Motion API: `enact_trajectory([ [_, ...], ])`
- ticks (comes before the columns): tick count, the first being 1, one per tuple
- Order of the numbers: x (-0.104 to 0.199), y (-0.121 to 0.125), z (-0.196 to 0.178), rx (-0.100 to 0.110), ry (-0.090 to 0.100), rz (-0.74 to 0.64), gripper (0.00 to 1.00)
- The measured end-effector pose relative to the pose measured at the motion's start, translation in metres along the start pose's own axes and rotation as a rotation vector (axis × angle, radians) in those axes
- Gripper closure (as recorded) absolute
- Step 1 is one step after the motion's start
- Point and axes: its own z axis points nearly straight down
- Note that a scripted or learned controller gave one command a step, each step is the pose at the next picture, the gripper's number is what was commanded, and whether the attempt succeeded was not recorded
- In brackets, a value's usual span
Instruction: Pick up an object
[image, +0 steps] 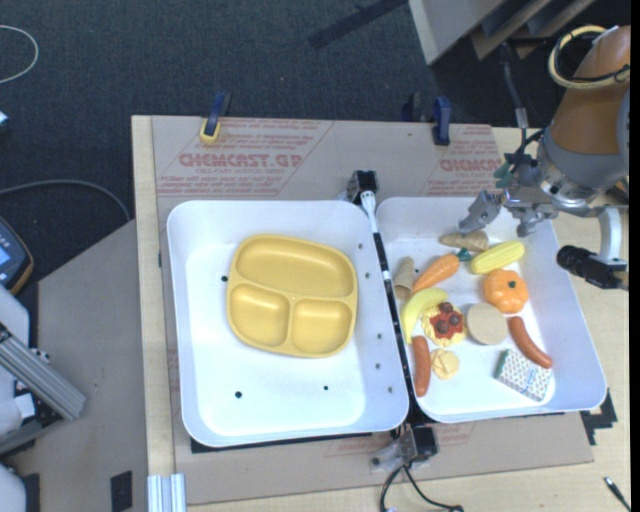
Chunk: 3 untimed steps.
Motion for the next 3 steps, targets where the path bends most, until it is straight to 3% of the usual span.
enact_trajectory([
  [1,0.008,-0.006,0.055,0.005,0.002,0.000,0.00],
  [2,0.009,-0.003,0.102,-0.008,-0.002,-0.001,0.00],
  [3,0.008,-0.001,0.088,-0.013,-0.003,-0.001,1.00],
])
